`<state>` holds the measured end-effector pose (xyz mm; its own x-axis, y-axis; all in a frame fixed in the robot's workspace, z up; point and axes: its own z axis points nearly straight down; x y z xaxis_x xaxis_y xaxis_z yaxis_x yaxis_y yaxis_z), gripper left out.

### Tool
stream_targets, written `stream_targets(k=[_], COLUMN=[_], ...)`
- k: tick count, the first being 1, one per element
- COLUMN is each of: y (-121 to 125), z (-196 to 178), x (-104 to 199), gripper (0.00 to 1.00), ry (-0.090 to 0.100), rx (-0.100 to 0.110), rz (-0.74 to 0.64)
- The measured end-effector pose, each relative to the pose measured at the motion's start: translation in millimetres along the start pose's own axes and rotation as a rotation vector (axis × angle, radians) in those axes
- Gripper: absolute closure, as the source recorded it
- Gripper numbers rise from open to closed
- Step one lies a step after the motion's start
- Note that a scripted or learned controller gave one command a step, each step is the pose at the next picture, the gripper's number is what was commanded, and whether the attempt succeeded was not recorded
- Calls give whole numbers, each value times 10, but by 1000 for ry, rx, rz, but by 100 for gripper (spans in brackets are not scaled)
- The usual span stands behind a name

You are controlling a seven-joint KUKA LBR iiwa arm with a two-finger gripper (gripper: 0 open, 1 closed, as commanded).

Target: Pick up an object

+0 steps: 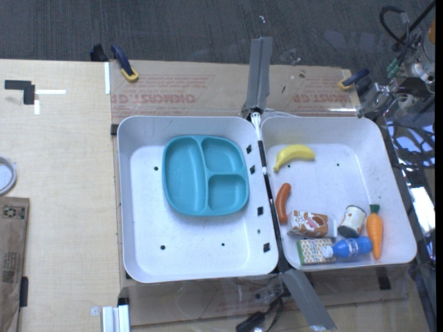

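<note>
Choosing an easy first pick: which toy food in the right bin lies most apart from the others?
The yellow banana, alone near the bin's far wall; the sausage, carrot and packages cluster toward the near side.

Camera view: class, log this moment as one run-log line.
left bin: blue divided plate | right bin: banana, sausage, carrot, blue bottle, cup, two cartons | nothing lifted

My view is bright and even, slightly soft; faint shadows hug the left bin (138, 206) walls.

A robotics lab: clamped bench (55, 185), cables (401, 26), white bins (131, 206).
</note>
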<state>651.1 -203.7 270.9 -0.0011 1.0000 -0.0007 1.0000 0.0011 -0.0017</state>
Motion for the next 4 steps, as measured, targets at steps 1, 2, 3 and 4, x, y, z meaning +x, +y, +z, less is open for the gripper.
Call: stream_targets(k=[1,2,3,4], y=[-258,-500,86,-114], z=[1648,482,1779,1790], x=[-32,371,357,144], gripper=[0,0,0,0], ry=[4,0,-1,0], rx=[3,-1,-4,0], rz=[80,29,94,298])
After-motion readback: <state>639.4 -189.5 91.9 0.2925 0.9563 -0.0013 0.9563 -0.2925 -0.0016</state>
